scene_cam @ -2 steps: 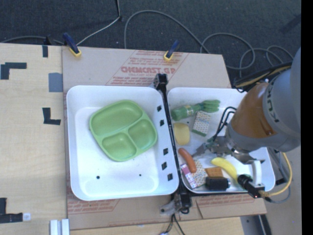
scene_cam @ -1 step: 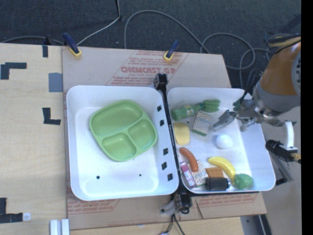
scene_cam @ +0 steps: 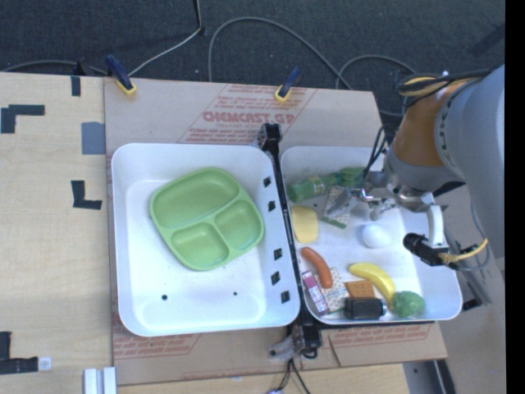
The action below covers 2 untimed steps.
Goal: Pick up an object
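Note:
My gripper (scene_cam: 371, 203) hangs low in the right bin (scene_cam: 443, 298), at its upper middle, under the grey arm with the orange band (scene_cam: 418, 134). Just left of it lies a crinkled silvery packet (scene_cam: 336, 204), and a green wrapped item (scene_cam: 315, 186) lies beyond that. A white ball (scene_cam: 376, 235) sits directly below the gripper. Nothing can be seen held in the gripper. Other items in this bin are a yellow block (scene_cam: 305, 224), a red sausage (scene_cam: 317, 267), a banana (scene_cam: 373, 277), a green broccoli (scene_cam: 408, 304), a black object (scene_cam: 362, 308), a brown cracker (scene_cam: 358, 289) and a pink packet (scene_cam: 315, 294).
The left bin (scene_cam: 131, 220) holds a green divided plate (scene_cam: 207, 217). A black divider (scene_cam: 279, 220) runs between the bins. Both bins rest on a cardboard sheet (scene_cam: 238, 113) held by clamps. A black cable with an orange tie (scene_cam: 443, 254) hangs by the arm.

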Available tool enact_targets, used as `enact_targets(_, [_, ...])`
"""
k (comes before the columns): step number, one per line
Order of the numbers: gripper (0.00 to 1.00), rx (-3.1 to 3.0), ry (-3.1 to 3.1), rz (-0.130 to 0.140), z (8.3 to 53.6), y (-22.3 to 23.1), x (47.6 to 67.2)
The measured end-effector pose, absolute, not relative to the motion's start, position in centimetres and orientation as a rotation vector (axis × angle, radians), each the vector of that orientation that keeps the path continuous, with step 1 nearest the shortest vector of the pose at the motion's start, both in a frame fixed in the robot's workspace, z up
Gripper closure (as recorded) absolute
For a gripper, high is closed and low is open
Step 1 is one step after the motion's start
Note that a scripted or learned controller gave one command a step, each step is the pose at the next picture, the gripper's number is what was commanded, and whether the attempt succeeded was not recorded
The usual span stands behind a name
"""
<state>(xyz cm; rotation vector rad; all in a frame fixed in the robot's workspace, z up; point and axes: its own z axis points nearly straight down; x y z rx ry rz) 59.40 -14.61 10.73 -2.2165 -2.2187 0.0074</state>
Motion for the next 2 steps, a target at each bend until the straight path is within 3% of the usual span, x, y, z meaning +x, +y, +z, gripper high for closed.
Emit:
enact_targets(1, [0.0, -2.219, -2.223, 0.003, 8.39, -11.77, 64.01])
enact_targets(2, [1.0, -2.22, -2.227, 0.009, 9.09, -11.89, 64.01])
